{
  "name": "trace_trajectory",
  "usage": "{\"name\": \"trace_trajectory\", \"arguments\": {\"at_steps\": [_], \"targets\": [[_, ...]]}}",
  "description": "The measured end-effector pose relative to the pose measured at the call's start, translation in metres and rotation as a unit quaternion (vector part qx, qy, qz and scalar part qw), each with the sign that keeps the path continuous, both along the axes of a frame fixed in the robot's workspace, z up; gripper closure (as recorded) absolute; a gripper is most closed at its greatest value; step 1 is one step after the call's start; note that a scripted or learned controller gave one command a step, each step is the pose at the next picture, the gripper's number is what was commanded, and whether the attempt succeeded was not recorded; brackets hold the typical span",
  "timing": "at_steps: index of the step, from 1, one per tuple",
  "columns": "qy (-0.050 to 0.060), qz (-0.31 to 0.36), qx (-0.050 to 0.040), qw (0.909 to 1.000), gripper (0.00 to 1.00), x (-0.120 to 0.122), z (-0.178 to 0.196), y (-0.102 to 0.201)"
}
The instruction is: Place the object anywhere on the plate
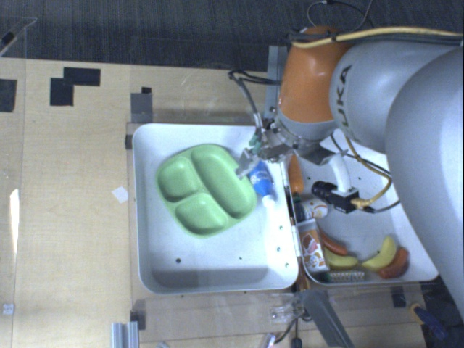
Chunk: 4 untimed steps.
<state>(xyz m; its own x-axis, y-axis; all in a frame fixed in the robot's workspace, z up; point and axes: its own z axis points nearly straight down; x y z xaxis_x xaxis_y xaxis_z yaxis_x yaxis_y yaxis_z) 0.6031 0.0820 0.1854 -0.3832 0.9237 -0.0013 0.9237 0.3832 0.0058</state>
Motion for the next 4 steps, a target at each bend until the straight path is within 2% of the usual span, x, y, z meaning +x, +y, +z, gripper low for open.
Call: {"name": "trace_trajectory", "arguments": {"at_steps": [1, 2, 3, 4], "targets": [[-0.004, 0.074, 0.0023, 0.9972, 0.0, -0.088, -0.086, 0.068], [0.0, 0.016, -0.0003, 0.9999, 0.0, -0.115, 0.026, -0.042], [-0.002, 0.016, 0.0001, 0.9999, 1.0, -0.113, 0.036, -0.042], [0.001, 0.107, -0.0006, 0.9943, 1.0, -0.105, 0.015, -0.033]]}}
